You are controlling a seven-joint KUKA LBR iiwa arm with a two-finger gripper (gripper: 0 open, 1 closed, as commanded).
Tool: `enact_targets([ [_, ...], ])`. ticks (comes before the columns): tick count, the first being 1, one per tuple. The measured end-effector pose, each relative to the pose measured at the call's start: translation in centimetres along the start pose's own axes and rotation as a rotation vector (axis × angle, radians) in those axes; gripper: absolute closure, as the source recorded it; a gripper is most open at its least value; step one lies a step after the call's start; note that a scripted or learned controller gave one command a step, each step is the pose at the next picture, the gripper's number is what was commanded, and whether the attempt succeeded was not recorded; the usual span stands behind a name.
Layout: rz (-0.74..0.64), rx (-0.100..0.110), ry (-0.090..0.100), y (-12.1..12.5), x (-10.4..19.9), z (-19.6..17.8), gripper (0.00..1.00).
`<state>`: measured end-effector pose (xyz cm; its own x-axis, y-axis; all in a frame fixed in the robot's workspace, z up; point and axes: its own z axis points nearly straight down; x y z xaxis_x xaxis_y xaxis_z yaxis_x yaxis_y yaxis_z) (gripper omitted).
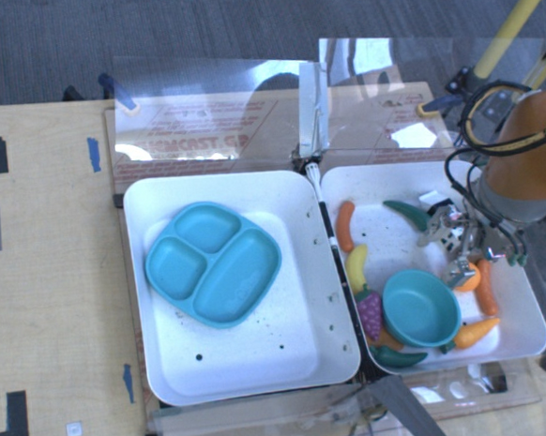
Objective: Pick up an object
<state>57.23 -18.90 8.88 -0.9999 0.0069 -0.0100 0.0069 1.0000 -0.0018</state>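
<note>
The right bin (529, 331) holds several toy foods. A teal bowl (419, 309) sits at its front middle. Beside the divider lie an orange carrot (346, 225), a yellow banana (356, 270) and purple grapes (369, 316). A dark green pepper (406, 213) lies further back. My gripper (456, 245) hangs low over the bin's right half, just behind the bowl's right rim. Right beside it lies an orange piece (487, 290), and I cannot tell whether they touch. Another orange piece (475, 334) rests by the front right of the bowl.
In the left bin (265, 359) lies a blue divided plate (215, 262), toward the back left. The arm's orange band (530, 136) and cables stand over the right bin's back right corner. Clear panels rise behind both bins.
</note>
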Motion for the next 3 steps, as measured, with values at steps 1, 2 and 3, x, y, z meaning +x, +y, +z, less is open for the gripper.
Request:
enact_targets([
  [1, 0.066, -0.001, 0.000, -1.2, 2.5, 0.0, 0.00],
  [2, 0.064, 0.002, -0.012, -1.1, 2.1, -1.4, 1.00],
  [3, 0.393, -0.001, 0.001, -3.3, -1.1, 0.0, 1.00],
])
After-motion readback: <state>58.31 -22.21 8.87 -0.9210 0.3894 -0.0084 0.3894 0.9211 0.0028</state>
